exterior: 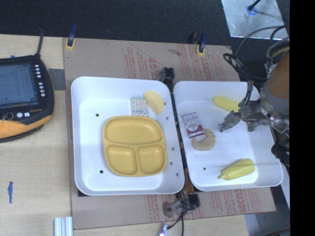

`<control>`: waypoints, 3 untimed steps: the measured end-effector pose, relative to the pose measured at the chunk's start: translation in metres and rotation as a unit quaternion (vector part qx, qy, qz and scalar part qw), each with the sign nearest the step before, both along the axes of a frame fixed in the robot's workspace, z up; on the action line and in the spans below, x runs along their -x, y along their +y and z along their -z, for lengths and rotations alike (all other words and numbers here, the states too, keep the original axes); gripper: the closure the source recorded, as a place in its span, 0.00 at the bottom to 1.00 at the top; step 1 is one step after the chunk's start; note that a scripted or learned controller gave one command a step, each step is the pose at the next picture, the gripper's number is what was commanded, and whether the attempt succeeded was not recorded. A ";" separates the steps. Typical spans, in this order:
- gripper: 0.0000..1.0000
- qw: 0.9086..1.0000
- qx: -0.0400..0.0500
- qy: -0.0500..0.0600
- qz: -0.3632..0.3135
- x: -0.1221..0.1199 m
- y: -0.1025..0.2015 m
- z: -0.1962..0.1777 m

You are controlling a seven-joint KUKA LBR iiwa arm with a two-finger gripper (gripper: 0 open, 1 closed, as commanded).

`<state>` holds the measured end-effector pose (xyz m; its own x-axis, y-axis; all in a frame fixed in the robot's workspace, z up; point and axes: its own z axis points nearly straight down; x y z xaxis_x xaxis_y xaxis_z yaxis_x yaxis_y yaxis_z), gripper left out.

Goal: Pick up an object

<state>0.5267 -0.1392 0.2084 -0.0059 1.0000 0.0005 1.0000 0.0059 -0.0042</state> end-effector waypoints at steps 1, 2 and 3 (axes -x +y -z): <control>0.00 1.000 0.001 0.001 -0.001 -0.045 0.034 0.068; 0.00 1.000 0.001 -0.003 0.000 -0.040 0.033 0.113; 0.00 1.000 0.001 -0.002 0.002 -0.090 -0.033 0.024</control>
